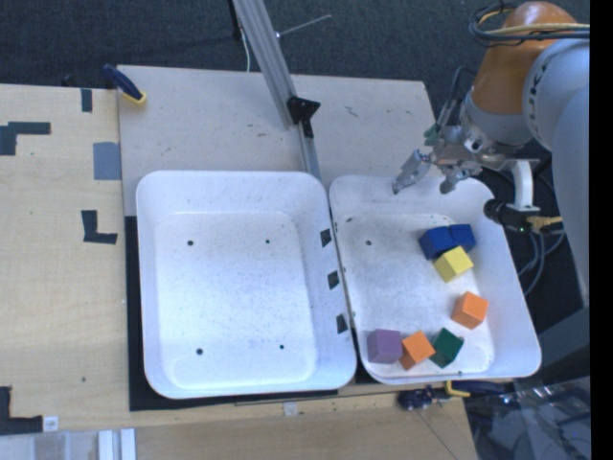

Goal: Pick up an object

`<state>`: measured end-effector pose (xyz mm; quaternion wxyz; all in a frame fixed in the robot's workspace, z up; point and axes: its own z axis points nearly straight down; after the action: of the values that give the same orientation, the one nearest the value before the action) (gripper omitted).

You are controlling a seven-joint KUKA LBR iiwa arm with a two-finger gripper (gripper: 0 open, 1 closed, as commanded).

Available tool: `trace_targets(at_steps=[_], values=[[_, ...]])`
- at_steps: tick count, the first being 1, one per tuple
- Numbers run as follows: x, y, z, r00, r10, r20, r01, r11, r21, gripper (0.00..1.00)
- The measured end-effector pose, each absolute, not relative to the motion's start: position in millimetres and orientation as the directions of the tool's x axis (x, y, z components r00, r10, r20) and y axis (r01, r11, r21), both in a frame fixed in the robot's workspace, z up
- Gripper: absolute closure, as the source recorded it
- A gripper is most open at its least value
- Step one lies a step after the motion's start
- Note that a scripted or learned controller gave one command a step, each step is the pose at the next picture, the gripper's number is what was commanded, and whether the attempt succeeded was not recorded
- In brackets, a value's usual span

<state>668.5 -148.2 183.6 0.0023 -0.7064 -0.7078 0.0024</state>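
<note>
Blocks are scattered in the right bin (498, 257); the left bin (153, 257) lies just beside it on the worktop (364, 123). A blue block (444, 239) is seen near the bin's middle right, with a yellow block (454, 263) touching it on the near side. An orange block (469, 310) sits apart, lower down. Along the near wall a purple block (385, 345), a second, smaller orange block (417, 349) and a green block (445, 347) are packed together, touching.

The hand (425, 174) is held above the far rim of the right bin, well apart from every block. Its fingers are seen spread apart, and nothing is held between them.

The blocks are judged to be small, light and stiff, probably foam or wood, with flat faces that should be gripped without slipping. Hold is best taken across two opposite flat sides. The lone orange block is judged the easiest pick, since both sides are free. The three by the wall leave little room for fingers, and the blue and yellow pair could be nudged together.
</note>
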Motion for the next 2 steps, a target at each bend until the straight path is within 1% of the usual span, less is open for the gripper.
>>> trace_targets(at_steps=[1, 2], values=[[670.9, -155.4, 123.4, -0.001, 1.0, -0.001, 1.0, 0.001, -0.007, 0.0], [669.5, -154.5, 89.3, -0.002, 1.0, -0.001, 1.0, 0.002, -0.007, 0.0]])
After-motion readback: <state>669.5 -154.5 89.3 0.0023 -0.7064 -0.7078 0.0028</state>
